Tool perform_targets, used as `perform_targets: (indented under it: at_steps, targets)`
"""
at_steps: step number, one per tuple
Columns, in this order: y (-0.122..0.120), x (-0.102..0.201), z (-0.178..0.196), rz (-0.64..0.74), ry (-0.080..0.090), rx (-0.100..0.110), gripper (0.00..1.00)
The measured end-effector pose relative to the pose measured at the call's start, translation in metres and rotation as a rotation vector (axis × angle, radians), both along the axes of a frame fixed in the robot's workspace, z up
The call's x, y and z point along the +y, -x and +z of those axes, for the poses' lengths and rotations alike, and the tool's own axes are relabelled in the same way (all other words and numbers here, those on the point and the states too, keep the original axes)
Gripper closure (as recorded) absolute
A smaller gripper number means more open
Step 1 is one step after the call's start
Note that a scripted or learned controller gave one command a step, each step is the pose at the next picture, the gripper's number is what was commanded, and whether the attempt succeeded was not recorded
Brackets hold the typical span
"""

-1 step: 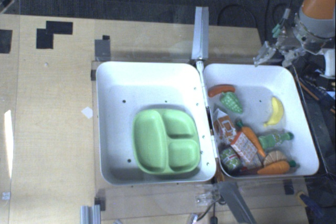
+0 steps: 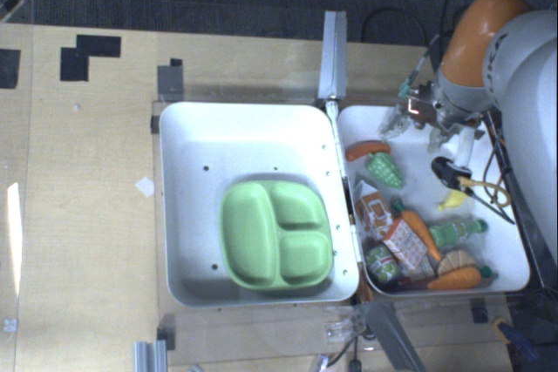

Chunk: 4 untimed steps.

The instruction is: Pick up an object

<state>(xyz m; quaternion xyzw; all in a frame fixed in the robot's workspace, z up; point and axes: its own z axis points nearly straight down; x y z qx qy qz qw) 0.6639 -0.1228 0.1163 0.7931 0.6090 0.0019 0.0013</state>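
Observation:
My gripper (image 2: 420, 119) hangs over the back part of the right bin (image 2: 514, 266), under the orange wrist band. Nothing is visibly held in it. Just to its front left lie a red sausage (image 2: 362, 150) and a knobbly green piece (image 2: 384, 171). Further forward are a printed snack packet (image 2: 376, 210), an orange carrot (image 2: 419, 228), a green bottle (image 2: 457, 232), a small yellow piece (image 2: 453, 201), a green can (image 2: 381, 260), a round brown biscuit (image 2: 453, 261) and a second carrot (image 2: 454, 279).
The left bin (image 2: 187, 144) holds a light green divided plate (image 2: 275, 232) towards its front. A metal post (image 2: 332, 57) rises behind the wall between the two bins. The grey arm covers the right bin's far right side.

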Motion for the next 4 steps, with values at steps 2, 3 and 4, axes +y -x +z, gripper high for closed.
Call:
perform_targets:
  at_steps: [2, 3, 4]
  targets:
    - [0.006, 0.041, -0.029, -0.226, 0.000, -0.001, 0.00]
    - [0.003, 0.042, -0.015, -0.221, -0.001, -0.009, 1.00]
    - [-0.006, 0.126, 0.115, -0.191, -0.002, -0.002, 1.00]
